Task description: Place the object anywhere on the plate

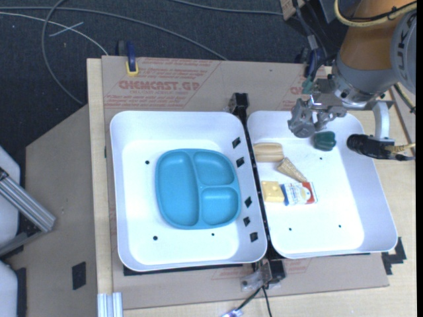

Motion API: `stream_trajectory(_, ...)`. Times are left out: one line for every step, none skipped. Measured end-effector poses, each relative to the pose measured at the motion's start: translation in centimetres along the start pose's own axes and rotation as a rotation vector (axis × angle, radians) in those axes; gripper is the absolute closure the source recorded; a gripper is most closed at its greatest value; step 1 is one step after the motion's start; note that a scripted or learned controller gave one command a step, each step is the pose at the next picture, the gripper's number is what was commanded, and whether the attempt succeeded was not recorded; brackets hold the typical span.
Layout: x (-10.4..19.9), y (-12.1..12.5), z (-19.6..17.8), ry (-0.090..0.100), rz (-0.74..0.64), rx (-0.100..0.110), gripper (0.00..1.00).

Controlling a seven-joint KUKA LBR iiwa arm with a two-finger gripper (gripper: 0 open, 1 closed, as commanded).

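Fingers of the gripper (pixel 305 123) are too blurred to tell whether they are parted or closed (nothing shows between them). Just right of it lies a dark green object (pixel 324 139); the blue plate (pixel 197 187) sits well left, below. Board (pixel 162 78) lettering up-left reads "CHEMCAST".

Dark carpet floor (pixel 53 71) — loose grey cables (pixel 73 8) — cardboard-topped bench (pixel 192 78)
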State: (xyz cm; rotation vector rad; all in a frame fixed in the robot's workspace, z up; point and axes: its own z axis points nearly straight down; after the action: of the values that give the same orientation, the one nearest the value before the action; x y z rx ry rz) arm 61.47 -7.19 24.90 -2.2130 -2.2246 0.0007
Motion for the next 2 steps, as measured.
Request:
stream_trajectory(4.4,0.4,0.4,0.0,0.0,0.0,1.0)
stream_trajectory(10.7,0.4,1.4,0.0,-0.001,0.001,1.0)
